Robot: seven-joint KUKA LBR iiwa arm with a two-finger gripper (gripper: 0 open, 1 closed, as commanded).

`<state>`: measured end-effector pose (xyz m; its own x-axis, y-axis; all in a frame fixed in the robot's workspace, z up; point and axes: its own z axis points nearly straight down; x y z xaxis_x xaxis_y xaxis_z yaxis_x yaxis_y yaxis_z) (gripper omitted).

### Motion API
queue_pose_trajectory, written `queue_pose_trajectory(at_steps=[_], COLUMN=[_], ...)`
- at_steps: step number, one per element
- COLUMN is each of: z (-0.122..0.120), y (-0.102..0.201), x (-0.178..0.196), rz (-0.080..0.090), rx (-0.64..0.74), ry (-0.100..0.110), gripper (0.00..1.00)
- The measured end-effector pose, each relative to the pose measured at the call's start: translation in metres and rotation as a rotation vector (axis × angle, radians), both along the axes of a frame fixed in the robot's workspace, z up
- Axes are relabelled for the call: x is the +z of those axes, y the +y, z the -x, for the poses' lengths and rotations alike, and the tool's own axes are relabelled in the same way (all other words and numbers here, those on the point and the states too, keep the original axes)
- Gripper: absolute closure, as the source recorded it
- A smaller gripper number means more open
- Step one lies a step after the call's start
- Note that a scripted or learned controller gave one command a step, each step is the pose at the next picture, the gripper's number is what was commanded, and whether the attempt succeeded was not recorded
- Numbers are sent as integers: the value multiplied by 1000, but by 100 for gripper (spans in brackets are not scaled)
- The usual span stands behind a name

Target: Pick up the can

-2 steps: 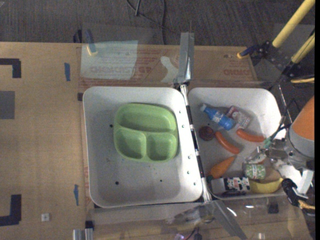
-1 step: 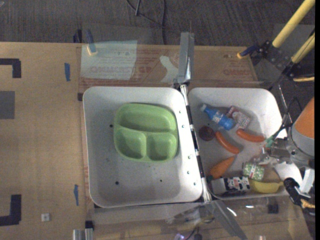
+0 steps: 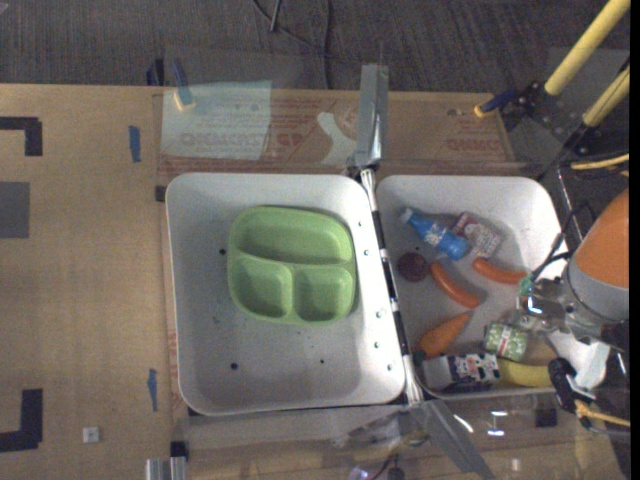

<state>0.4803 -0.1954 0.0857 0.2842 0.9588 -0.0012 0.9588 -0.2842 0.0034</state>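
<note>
One can (image 3: 506, 341) lies near the right bin's (image 3: 540, 196) front edge beside the gripper (image 3: 545, 313); crowding banana (image 3: 527, 373) and carton (image 3: 462, 368) risk a misgrab.

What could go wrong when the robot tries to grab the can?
1. The can sits packed against the banana and a small carton, so the end effector might pinch or drag a neighbor along with it.
2. It lies in the right bin's near corner, so the wall may get in the way.
3. The can looks small and round, so it might slip away.
</note>
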Motion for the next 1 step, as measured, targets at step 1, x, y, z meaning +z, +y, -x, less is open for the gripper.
queue_pose_trajectory(at_steps=[1], z=[1], y=[-17], x=[58], rz=[-4], rx=[-126], ry=[8], gripper=[100])
